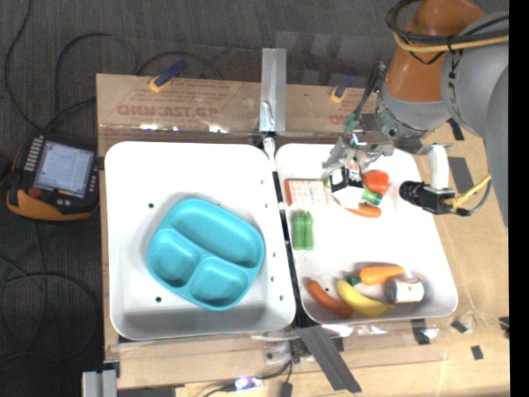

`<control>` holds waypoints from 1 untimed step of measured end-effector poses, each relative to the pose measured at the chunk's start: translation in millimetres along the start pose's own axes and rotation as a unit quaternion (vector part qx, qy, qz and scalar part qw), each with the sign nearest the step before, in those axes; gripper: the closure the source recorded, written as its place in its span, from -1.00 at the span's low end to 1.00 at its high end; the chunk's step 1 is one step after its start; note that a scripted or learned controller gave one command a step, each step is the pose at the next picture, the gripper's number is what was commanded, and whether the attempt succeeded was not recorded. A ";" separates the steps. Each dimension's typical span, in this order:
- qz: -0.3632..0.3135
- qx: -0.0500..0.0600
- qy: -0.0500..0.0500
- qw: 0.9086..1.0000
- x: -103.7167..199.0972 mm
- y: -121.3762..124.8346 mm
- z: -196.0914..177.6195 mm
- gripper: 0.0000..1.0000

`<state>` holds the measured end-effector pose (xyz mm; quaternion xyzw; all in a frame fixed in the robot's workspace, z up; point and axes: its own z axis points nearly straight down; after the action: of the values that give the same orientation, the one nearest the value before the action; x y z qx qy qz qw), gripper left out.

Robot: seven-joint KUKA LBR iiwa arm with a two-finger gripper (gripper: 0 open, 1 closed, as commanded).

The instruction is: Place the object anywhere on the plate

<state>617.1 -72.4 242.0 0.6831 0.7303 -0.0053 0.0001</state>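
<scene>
The teal three-compartment plate (207, 251) lies in the left bin (132, 180) with nothing on it. My gripper (349, 162) hangs over the back of the right bin (430, 238), far to the right of the plate. Just under and beside it are a small orange-red fruit with a green top (376, 180), a thin orange carrot (364, 212) and a red-and-white card (307, 193). A small dark-and-white item (355, 173) sits right at the gripper's tip; whether it is held I cannot tell.
A green vegetable (303, 229) lies by the divider between the bins. Along the right bin's front edge are a red sausage (322, 296), a banana (360, 297), an orange piece (380, 274) and a small can (406, 289). A handheld pendant (58, 176) rests left of the bench.
</scene>
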 end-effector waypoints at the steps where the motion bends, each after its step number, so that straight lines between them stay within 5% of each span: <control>1: -0.074 0.000 0.004 0.997 64.0 -31.4 57.4 1.00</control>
<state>581.1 -11.2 184.5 0.6270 0.7790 -0.0031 -0.0033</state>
